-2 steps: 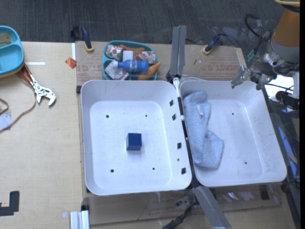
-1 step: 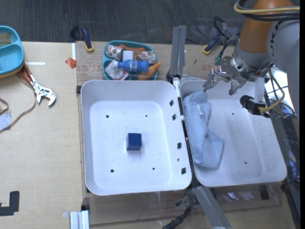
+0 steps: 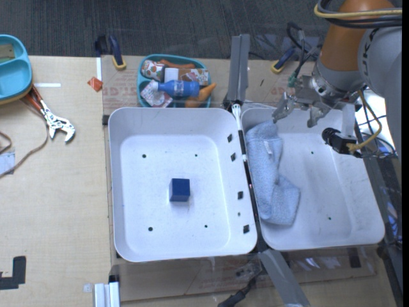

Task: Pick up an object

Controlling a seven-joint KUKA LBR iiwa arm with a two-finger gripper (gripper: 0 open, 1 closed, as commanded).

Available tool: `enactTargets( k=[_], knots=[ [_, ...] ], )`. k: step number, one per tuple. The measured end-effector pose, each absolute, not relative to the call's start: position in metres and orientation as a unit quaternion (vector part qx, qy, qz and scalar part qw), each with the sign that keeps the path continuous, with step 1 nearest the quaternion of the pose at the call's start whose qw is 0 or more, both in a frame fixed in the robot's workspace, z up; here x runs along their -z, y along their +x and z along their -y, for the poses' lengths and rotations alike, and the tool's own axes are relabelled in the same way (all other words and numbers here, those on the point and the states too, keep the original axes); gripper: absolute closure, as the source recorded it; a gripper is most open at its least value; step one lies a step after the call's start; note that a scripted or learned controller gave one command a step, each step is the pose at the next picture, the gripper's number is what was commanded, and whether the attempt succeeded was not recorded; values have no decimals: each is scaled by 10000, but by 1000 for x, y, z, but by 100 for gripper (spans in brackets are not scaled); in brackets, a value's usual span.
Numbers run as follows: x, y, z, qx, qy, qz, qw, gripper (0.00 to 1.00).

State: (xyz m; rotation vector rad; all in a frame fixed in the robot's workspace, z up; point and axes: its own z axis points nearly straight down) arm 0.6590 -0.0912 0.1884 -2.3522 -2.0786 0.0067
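A wrench (image 3: pixel 56 124) lies on the wooden bench (image 3: pixel 51 190) at the far left. Behind the bins sits a small blue tray (image 3: pixel 174 82) of odds and ends. A blue block (image 3: pixel 180 190) rests near the middle of the left bin (image 3: pixel 128 235). In the right bin (image 3: pixel 345 216), a grey cloth (image 3: pixel 271 174) is draped along the left wall. The gripper (image 3: pixel 300 112) hangs above that bin's back edge, fingers spread apart and holding nothing, just right of the cloth's top.
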Motion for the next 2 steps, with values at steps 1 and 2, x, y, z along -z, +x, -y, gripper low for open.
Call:
enactTargets(
  k=[1, 2],
  knots=[
    [-148, 627, 146, -16, -6665, 7455, 18, 0],
    [-112, 584, 134, -17, -7185, 6956, 21, 0]
  ],
)
